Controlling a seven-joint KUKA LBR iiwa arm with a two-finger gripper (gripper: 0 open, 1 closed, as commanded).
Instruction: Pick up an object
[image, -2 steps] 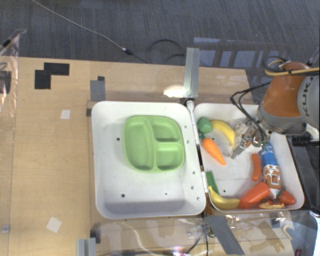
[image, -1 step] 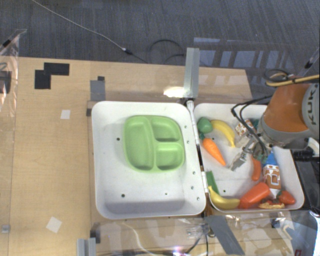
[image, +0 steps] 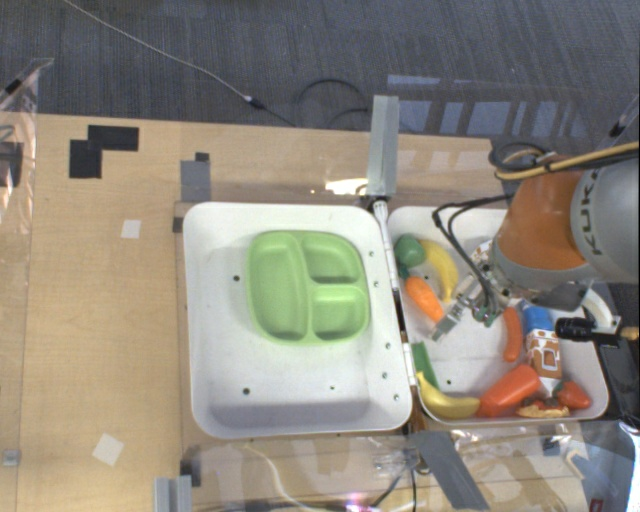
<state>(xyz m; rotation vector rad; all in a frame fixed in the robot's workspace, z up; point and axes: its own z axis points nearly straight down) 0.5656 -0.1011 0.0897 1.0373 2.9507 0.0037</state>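
Bins sit side by side on the bench (image: 100, 330): the left bin (image: 215, 390) carries a green tray (image: 305, 285) with three compartments, lying near its middle, and the right bin (image: 598, 385) carries a scatter of toy food. Arm (image: 600, 230) reaches in from the right, its orange band (image: 535, 225) above the far part of the right bin, and the gripper (image: 462, 310) hangs low over that bin's left half. Whether the jaws are open or closed cannot be told at this slant, and nothing can be made out between them.

Just left of the gripper lies a small carrot (image: 423, 297), orange with its tip toward the near right. Beyond it, at the far left corner of the right bin, a green vegetable (image: 408, 250) touches a yellow banana (image: 440, 265). Along the near wall rests a second banana (image: 445, 400), with a dark green piece (image: 422, 358) just beyond its left end. Right of that a big orange carrot (image: 512, 388) lies slanted, and a thin red-orange chilli (image: 512, 335) stands beyond it. A blue-capped carton (image: 542, 345) sits right of the chilli, near the bin's right side, and a small red piece (image: 572, 396) lies at the near right corner
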